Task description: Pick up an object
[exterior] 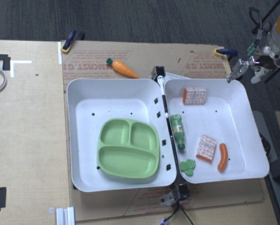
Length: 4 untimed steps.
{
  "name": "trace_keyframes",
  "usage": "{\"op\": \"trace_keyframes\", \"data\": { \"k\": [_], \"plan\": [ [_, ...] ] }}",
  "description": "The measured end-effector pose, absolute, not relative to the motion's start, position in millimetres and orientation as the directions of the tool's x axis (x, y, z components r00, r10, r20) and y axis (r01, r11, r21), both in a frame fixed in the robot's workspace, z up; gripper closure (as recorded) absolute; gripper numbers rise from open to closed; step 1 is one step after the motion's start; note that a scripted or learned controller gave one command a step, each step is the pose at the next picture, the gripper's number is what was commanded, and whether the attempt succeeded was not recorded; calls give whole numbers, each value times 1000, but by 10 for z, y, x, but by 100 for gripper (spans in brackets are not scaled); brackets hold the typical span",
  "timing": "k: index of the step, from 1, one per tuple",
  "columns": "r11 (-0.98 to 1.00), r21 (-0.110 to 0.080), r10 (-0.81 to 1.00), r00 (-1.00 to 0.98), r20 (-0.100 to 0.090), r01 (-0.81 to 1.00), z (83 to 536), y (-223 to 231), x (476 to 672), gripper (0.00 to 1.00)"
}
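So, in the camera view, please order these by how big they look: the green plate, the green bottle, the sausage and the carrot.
1. green plate, by far the largest
2. green bottle
3. carrot
4. sausage

The bottle and carrot look close in size, so their order is unsure.

Even, diffuse overhead light leaves the bins (84, 172) bright white with soft, faint shadows along their inner walls. No harsh glare. Focus is fair mid-frame; the gripper (246, 71) at top right looks slightly blurred.
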<state>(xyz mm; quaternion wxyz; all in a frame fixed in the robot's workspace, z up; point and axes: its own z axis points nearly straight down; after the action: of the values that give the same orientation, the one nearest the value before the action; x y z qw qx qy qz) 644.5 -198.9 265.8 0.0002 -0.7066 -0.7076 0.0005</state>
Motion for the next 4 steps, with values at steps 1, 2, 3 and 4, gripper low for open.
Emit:
{"op": "trace_keyframes", "data": {
  "k": [1,2,3,4],
  "plan": [
    [-133,-1,991,133,0,991,1359,-1358,5818,0],
    [14,0,1000,-14,0,1000,1328,-1283,5126,0],
    [350,7,937,-350,-2,937,952,-1472,4813,0],
    [348,11,938,-348,-5,937,1056,-1477,4831,100]
  ]
}}
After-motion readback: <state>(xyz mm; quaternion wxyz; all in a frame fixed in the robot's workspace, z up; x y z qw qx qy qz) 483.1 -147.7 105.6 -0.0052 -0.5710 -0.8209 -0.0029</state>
